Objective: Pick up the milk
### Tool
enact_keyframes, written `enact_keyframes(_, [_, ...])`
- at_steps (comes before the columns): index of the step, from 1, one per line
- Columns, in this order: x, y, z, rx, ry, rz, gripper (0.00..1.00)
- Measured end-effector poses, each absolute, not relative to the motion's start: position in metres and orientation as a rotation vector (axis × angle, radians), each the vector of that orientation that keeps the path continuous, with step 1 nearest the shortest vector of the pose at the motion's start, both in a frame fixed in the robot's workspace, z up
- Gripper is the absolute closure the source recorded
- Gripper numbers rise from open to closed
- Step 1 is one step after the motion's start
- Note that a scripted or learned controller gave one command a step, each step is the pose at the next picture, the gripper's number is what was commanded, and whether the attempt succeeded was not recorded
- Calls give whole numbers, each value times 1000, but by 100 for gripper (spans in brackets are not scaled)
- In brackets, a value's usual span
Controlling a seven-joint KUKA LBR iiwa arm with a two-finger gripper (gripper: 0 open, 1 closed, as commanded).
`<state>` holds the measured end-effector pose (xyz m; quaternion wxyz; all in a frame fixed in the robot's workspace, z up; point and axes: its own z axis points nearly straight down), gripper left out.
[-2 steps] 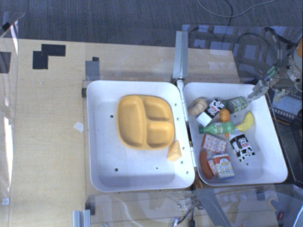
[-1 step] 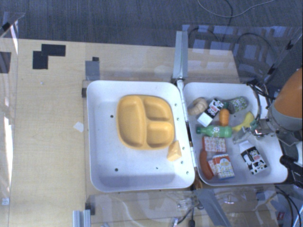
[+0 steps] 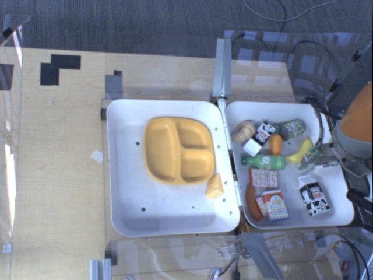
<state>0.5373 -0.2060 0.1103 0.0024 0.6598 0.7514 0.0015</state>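
With its fingers' state impossible to tell, the pincer (image 3: 310, 160) hovers just above the cow-patterned milk carton (image 3: 313, 198), and touching the banana (image 3: 301, 151), which a careless descent could snag instead.

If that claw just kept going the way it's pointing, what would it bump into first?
Probably the banana. The claw points leftward across the right bin, with its tips right by the banana's end; the green bottle lies beyond. Height is hard to judge, so it might pass above.
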Motion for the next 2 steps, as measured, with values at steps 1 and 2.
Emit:
enact_keyframes(1, [537,-206,110,2070,2358,4,0])
enact_keyframes(2, [500,-205,101,2292,2150,3,0])
